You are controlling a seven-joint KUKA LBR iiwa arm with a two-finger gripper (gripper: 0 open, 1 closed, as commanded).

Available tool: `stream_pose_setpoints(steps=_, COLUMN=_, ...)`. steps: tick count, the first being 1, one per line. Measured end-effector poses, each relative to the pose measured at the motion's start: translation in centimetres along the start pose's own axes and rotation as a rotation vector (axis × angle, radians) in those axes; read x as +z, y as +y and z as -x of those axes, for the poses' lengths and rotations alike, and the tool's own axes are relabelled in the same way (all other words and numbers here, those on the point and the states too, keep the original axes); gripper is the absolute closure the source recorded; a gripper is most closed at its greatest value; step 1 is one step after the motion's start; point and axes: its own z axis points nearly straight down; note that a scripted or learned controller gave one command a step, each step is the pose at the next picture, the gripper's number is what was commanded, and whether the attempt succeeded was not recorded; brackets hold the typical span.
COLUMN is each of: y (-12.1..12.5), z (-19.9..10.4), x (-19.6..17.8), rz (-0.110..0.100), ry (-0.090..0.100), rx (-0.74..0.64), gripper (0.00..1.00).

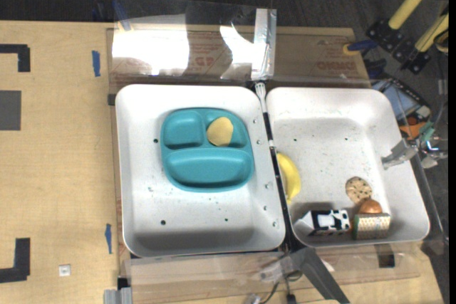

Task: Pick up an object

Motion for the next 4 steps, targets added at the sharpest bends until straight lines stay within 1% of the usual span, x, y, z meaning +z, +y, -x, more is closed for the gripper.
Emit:
stream_pose_setpoints(steps=1, y=-0.6, z=1.6, x=1.4, rz=-0.002, ry=0.001, rx=0.117, gripper=0.00)
stream_pose_setpoints(steps=2, y=-1.1, z=-6.4, x=11.2, rz=-0.006, ry=0.002, rx=0.111, gripper=0.00)
stream_pose_setpoints(steps=3, y=-0.7, z=-5.7, x=15.0, rz=0.011, ry=-0.005, rx=0.054, gripper=0.00)
stream_pose_setpoints(steps=4, y=-0.5, z=-6.5, x=14.8, rz=0.017, ry=-0.012, rx=-0.208, gripper=0.00)
